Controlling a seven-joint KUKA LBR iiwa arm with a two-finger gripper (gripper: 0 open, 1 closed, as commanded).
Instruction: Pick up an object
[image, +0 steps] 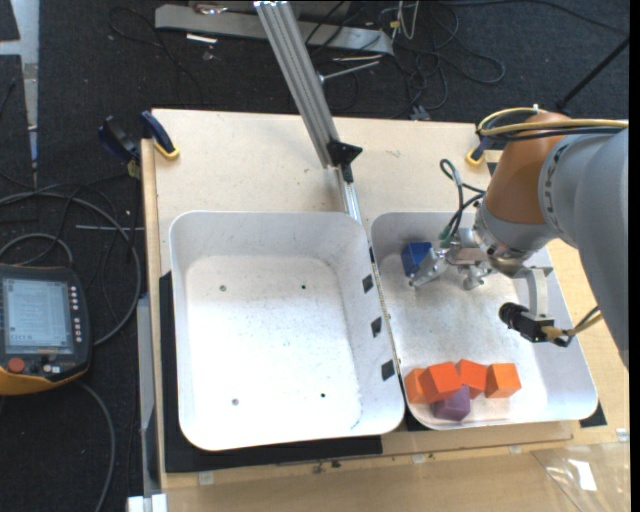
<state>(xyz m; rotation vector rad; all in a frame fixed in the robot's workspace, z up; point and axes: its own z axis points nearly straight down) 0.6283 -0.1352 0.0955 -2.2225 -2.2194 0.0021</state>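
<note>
Reaching in from the right, the arm holds its gripper over the right bin, near that bin's far left corner; whether its jaws stand apart cannot be told. A blue object sits just beside it. Three orange blocks and a purple piece crowd the near rim. Open floor lies between.

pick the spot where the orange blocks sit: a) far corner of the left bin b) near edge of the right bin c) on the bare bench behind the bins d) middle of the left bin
b: the orange blocks lie clustered along the near edge of the right bin, with a purple block beside them.
</note>
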